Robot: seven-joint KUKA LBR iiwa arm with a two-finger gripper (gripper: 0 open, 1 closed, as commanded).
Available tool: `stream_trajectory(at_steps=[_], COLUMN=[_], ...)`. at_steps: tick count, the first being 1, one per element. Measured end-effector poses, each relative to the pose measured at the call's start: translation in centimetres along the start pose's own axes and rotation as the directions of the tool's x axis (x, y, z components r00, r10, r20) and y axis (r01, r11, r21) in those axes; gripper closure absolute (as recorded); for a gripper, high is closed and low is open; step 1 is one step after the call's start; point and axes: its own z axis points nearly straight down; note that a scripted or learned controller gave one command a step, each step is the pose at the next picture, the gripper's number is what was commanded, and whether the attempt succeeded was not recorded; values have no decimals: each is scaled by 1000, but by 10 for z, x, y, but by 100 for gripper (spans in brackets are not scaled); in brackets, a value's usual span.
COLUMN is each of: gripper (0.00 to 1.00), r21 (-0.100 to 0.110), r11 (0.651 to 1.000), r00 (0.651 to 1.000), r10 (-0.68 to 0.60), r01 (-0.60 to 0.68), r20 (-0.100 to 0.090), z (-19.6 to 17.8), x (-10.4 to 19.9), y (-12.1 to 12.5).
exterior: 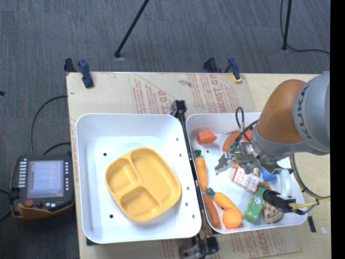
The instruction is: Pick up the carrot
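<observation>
Clearly the carrot (200,172) lies in the right-hand bin (215,121), stretched lengthwise along its left wall with the green top toward the near end, apart from the gripper. A second carrot (223,199) rests just beyond it, near an orange ball (232,218) and a reddish sausage-shaped piece (211,210). The gripper (227,162) hangs just to the right of the carrot, its fingers spread and holding nothing. To my eye, a good grasp means shifting left until the fingers straddle the carrot's middle across its width, then descending straight, minding the bin wall. The grey arm reaches in from the right, its orange band (281,112) above the wrist, bent down over a small printed box (246,181) and a green bottle (255,208).
</observation>
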Motion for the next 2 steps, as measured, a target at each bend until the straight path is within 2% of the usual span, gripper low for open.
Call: stream_trajectory(at_steps=[1, 2], gripper=[0, 0], r21=[-2, 2], r11=[1000, 994], r00=[1000, 994], r10=[-28, 111], r01=[28, -111], r20=[1, 0], z=[50, 51], x=[-19, -5], y=[72, -41])
